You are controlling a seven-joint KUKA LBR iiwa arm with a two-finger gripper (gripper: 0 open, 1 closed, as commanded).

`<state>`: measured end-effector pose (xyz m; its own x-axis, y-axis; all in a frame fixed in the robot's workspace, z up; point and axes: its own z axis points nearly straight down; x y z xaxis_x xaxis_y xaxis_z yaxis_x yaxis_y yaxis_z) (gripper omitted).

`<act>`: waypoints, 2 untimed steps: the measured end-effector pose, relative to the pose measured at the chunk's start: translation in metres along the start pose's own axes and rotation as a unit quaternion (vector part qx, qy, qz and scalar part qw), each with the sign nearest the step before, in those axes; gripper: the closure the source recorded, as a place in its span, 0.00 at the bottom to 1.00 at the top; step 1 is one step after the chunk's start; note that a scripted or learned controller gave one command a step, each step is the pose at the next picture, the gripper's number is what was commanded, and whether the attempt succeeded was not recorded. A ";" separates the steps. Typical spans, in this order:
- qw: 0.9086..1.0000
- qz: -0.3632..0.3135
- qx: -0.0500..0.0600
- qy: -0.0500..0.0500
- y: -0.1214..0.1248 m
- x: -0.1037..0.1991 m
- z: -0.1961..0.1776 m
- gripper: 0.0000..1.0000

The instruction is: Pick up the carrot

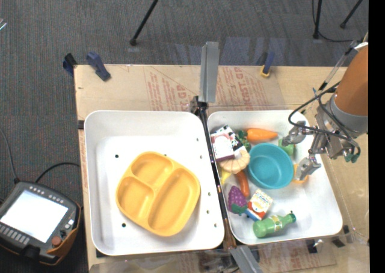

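Observation:
The carrot (262, 135), orange with a green top at its left end, lies near the back of the right bin (328, 202), just behind a blue bowl (271, 166). My gripper (302, 151) hangs over the bin's right side, to the right of the bowl and carrot. Its two fingers stand open, one tip near the carrot's right end and the other by the bowl's right rim. Nothing sits between them. A small orange piece (300, 176) lies just below the nearer finger.
The right bin also holds a white-and-red carton (222, 143), a slim orange item (242, 183), purple grapes (237, 196), a juice box (260, 202) and a green bottle (274, 225). A yellow divided plate (158, 192) rests in the left bin (102, 139).

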<state>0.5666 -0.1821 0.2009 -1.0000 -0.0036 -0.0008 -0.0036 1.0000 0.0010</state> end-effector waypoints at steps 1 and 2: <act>0.998 -0.059 -0.001 0.001 -0.029 0.000 0.115 0.00; 0.999 0.051 -0.001 0.005 0.027 -0.065 0.114 0.00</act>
<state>0.6320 -0.1547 0.0875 -0.9952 0.0976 0.0093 0.0976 0.9952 0.0024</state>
